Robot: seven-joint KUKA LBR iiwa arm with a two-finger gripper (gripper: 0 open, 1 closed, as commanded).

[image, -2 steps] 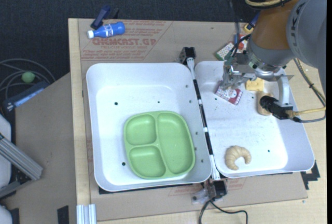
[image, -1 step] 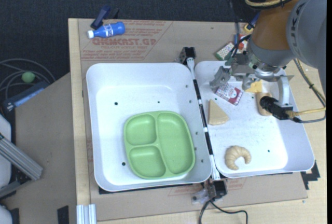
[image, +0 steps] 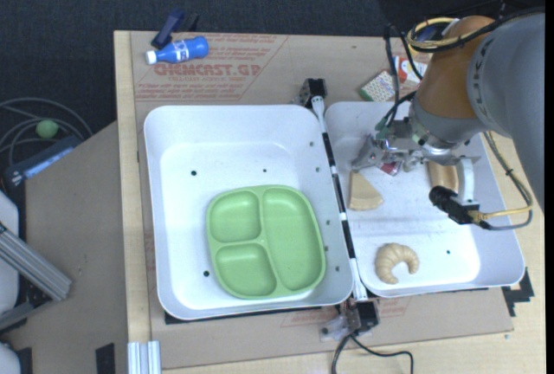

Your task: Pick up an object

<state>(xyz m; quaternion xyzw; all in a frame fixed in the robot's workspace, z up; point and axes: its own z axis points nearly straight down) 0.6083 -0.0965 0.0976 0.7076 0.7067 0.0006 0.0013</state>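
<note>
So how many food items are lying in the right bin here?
2 clearly: a croissant near the front edge and a pale wedge by the divider. A loaf-like piece shows beside the arm, which may hide others.

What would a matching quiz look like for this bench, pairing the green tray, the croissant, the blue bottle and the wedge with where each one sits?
Things:
1. green divided tray
2. croissant
3. blue bottle
4. tan wedge

Places:
A. on the cardboard behind the left bin
B. right bin, near corner
C. left bin
D. right bin, beside the divider between the bins

Pairs: 1-C, 2-B, 3-A, 4-D
</note>
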